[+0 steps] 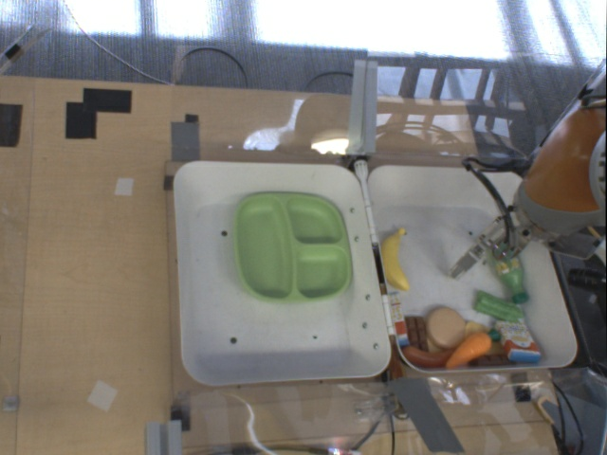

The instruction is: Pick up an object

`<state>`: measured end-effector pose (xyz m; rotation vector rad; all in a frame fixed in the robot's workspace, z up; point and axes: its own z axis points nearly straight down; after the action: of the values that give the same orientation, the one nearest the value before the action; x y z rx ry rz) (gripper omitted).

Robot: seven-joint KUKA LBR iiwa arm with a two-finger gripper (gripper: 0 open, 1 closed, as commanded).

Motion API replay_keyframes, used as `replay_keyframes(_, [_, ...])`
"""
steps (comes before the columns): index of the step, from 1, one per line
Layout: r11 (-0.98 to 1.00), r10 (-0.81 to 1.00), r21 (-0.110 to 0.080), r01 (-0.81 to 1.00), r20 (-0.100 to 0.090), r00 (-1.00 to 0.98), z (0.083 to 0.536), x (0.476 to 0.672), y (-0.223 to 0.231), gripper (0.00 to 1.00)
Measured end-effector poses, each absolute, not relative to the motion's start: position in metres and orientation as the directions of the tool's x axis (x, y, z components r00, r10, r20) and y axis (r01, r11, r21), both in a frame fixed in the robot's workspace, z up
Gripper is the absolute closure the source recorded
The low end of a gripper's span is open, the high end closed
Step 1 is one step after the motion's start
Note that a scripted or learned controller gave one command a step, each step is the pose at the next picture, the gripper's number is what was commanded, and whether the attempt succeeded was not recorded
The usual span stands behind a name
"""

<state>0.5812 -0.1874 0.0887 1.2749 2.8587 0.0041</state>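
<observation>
The gripper (486,251), fingers spread open and holding nothing, hung over the right bin (432,192), with the green bottle (511,280) just right of it, long axis running toward the bin's near-right corner.

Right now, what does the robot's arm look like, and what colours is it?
The arm is fat and rounded, with a big orange band and grey parts beside it. Thin black cables loop along it towards the end effector, which is small, silvery metal, with slim fingers sticking out.
</observation>
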Motion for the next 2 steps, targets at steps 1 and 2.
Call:
replay_keyframes(1, [0.673, 0.740, 0.015, 0.740, -0.024, -0.672, 0.104, 0.586, -0.187, 1.00])
replay_keyframes(2, [0.673, 0.740, 0.015, 0.740, -0.016, -0.673, 0.232, 0.588, -0.123, 1.00])
